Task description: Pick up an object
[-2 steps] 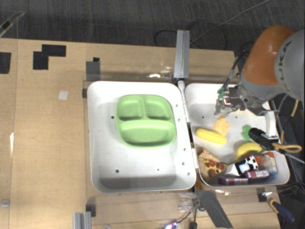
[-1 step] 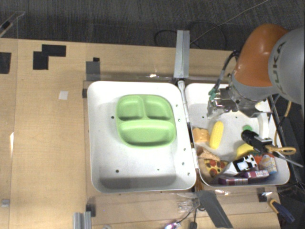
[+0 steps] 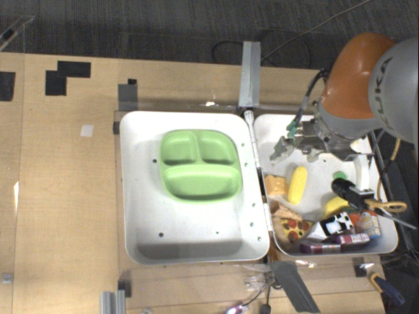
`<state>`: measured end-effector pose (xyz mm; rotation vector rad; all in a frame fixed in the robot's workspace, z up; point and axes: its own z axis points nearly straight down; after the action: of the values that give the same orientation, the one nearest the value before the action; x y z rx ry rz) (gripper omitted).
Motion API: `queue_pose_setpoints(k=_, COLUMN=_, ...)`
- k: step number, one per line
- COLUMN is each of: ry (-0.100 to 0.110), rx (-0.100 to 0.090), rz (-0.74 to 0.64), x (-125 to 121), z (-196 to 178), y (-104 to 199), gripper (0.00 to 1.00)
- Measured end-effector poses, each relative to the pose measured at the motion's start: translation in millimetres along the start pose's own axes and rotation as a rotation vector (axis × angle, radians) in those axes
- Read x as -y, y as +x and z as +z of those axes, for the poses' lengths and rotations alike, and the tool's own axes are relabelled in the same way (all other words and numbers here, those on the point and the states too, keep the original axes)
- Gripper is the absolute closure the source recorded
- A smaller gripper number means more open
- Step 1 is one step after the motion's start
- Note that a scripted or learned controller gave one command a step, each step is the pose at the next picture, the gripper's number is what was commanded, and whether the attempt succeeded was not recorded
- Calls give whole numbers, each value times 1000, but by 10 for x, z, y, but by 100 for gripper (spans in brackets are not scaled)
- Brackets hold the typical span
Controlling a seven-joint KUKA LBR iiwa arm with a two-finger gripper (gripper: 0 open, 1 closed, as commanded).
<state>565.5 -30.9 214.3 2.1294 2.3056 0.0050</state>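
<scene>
My gripper [image 3: 285,146] hangs over the upper left part of the right white bin [image 3: 263,131], with nothing visibly in it. Just below it in that bin lies a yellow corn cob [image 3: 298,184], with an orange wedge [image 3: 276,186] to its left. Lower down are a pizza-like slice [image 3: 291,227], a yellow banana-shaped piece [image 3: 336,206], a black-and-white item [image 3: 337,225] and a purple marker [image 3: 334,244]. A small green piece [image 3: 340,175] lies further right.
The left white bin [image 3: 141,195] holds a green divided plate [image 3: 198,163] in its upper half. A metal post [image 3: 250,74] stands behind the wall between the bins. The arm's orange band [image 3: 357,77] looms over the right bin's far corner.
</scene>
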Motion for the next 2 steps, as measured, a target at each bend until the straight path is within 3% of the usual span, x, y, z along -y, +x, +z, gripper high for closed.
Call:
queue_pose_setpoints(k=1, ry=2, rx=0, rz=-64, x=332, z=719, y=-558, gripper=0)
queue_pose_setpoints(k=2, ry=-21, rx=9, rz=-119, x=161, z=1189, y=-596, gripper=0)
